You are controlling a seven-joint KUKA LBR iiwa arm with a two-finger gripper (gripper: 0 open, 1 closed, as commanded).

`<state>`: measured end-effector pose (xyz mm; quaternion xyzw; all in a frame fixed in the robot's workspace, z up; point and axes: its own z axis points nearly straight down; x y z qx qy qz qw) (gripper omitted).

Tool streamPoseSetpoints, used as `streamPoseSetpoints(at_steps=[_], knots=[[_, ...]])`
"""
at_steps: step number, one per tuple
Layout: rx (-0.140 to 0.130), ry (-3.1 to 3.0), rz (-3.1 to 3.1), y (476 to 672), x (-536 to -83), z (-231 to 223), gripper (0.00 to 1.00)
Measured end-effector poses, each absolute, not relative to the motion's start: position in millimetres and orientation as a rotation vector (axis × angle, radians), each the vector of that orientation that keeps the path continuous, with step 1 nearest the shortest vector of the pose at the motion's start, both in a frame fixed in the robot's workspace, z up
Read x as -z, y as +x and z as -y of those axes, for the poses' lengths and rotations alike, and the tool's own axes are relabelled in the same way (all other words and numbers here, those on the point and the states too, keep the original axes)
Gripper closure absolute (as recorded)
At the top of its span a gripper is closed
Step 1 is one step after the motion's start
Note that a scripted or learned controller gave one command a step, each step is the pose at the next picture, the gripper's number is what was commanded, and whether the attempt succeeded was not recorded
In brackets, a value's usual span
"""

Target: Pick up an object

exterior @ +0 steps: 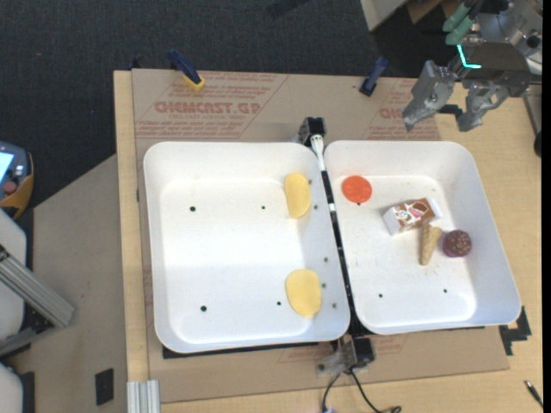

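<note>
Open floor between yellow pieces (298, 195)

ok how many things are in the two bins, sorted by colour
yellow: 2, flat oval yellow pieces in the left bin
orange: 1, round orange disc
white and brown: 1, small carton
tan: 1, cone-shaped stick
purple: 1, round purple piece
total: 6

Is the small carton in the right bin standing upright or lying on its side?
Lying on its side: the carton rests flat on the right bin floor, its printed face up.
</note>
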<state>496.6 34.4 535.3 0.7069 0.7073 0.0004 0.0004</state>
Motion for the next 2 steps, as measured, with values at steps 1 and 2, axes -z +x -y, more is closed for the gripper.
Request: streamPoseSetpoints(at_steps=[1,2], knots=[[0.016,2.223,-2.232,557.9,-360.3,-92.3,0.0],[-0.005,2.222,-2.218,557.8,-380.5,-89.1,1.0]])
